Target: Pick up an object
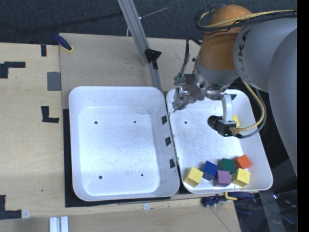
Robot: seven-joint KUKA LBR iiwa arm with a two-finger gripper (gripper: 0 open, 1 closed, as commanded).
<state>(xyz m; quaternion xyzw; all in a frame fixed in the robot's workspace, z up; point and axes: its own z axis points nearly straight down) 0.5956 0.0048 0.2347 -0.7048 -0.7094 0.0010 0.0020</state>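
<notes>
From the camera above the worktop [29, 129] you look down on two shallow white bins set side by side and touching along their inner rims. The left bin [77, 105] lies on a dark mat, and the right bin [258, 153] sits beneath the arm. You see the grey arm [275, 52] come in from the right, its orange band [219, 37] above the wrist, with yellow and black cables looping around it and down over the right bin. The gripper [179, 102] hangs at the far left corner of the right bin, just beside the shared rim; it is small and dark against the white, so you cannot tell how it is set, and you see no block caught in it. The things to pick lie well apart from it, bunched in the near corner of the right bin: a yellow block [194, 176] at the left, a blue block [210, 169] just beside it, a purple block [223, 177], a green block [226, 165] behind that, an orange block [244, 161] and a second yellow block [242, 177] at the right. A slanted grey metal bar [137, 28] crosses the worktop behind the bins.
</notes>
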